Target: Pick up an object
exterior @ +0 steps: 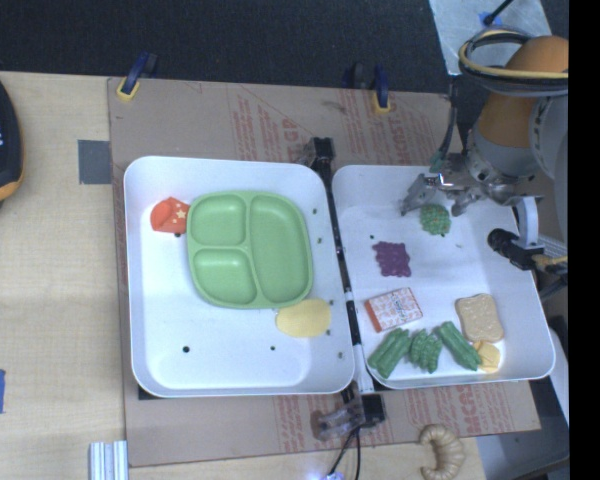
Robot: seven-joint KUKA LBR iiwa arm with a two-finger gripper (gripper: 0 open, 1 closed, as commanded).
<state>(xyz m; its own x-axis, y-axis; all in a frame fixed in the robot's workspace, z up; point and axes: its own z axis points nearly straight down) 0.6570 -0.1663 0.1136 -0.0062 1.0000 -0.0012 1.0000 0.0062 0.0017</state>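
While hanging low over the right bin (480,268), just beyond the purple lump (392,258) and a little to its right: grey arm's end effector (438,204), fingers (412,202) spread apart rather than pressed together, set to either side of a small bumpy green piece (436,221). Seemingly nothing pinched yet; green piece apparently resting on the bin floor, near the purple lump but apart from it. Hard to tell from this slant whether centred between the fingertips or slightly nearer the camera than they are. Likely main risk: closing off-centre, so that one finger pushes the rounded, knobbly piece out sideways instead of trapping it. Second risk: closing too high and catching only the top bumps, with a slip on the lift. Could also skid on the smooth white floor toward the purple lump. Less danger from neighbours: red card (393,309), tan cracker (478,317) and row of green vegetables (424,350) all on the near side of the purple lump, well apart from the fingers. Green divided plate (250,248) far to the purple lump's left, in the other bin, on the same worktop (50,298).
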